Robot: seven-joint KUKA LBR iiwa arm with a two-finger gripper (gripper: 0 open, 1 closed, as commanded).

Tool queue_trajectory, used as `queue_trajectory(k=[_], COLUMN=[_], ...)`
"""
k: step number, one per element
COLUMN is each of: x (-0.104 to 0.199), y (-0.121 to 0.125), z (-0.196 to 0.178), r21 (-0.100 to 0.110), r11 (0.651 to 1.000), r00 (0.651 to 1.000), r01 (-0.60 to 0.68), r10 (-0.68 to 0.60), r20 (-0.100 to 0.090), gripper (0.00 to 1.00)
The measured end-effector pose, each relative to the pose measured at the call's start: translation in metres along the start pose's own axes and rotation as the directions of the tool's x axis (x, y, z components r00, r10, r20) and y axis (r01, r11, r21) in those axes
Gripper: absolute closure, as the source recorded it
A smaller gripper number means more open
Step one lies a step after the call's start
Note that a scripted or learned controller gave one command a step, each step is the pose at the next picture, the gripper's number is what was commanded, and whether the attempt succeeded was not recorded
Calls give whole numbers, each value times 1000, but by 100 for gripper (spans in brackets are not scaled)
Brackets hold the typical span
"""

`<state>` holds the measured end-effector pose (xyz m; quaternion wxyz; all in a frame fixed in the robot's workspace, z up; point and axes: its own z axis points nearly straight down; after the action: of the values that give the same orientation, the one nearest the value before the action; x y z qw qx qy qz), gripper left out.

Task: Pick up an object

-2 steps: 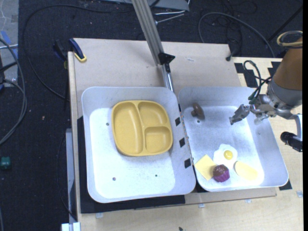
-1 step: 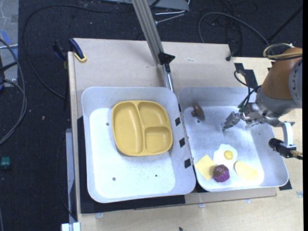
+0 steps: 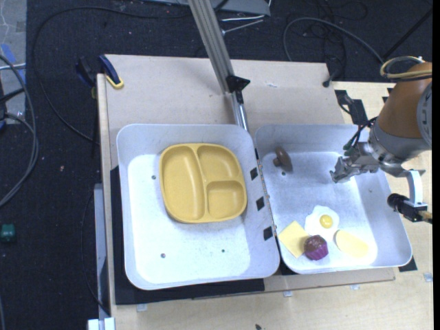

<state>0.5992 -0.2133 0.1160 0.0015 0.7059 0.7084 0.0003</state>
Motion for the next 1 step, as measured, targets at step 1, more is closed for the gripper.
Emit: queue_trajectory(k=[1], x=[1], y=[-7], z=[-47], r21=[-1], r11=[1000], r00=[1000], r01=[-4], r10=[4], r20=[0], gripper=[100])
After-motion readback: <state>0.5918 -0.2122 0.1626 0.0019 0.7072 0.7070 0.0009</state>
